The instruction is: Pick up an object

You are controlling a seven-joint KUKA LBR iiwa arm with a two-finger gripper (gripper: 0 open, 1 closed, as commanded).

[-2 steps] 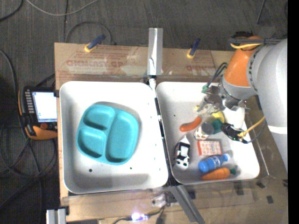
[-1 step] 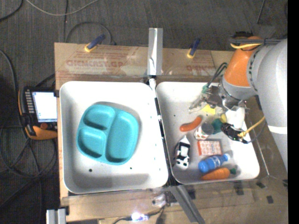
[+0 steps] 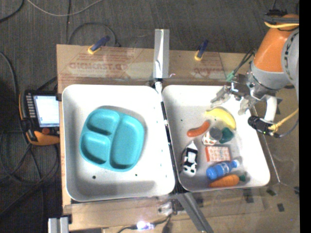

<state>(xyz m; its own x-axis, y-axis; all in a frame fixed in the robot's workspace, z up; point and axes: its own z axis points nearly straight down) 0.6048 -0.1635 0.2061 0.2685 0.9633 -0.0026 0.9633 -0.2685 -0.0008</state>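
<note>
Right now the claw is hovering, its state unclear, with the banana lying just at its seven o'clock, long axis running ten-to-four.

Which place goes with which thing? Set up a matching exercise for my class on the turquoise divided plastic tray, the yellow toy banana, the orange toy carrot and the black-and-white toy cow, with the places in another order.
Things:
1. turquoise divided plastic tray
2. yellow toy banana
3. orange toy carrot
4. black-and-white toy cow

Places:
A. right bin, near its front edge, just below the blue bottle
B. right bin, upper part, close to the gripper
C. alone in the left bin
D. right bin, left side, below the red sausage

Pairs: 1-C, 2-B, 3-A, 4-D
</note>
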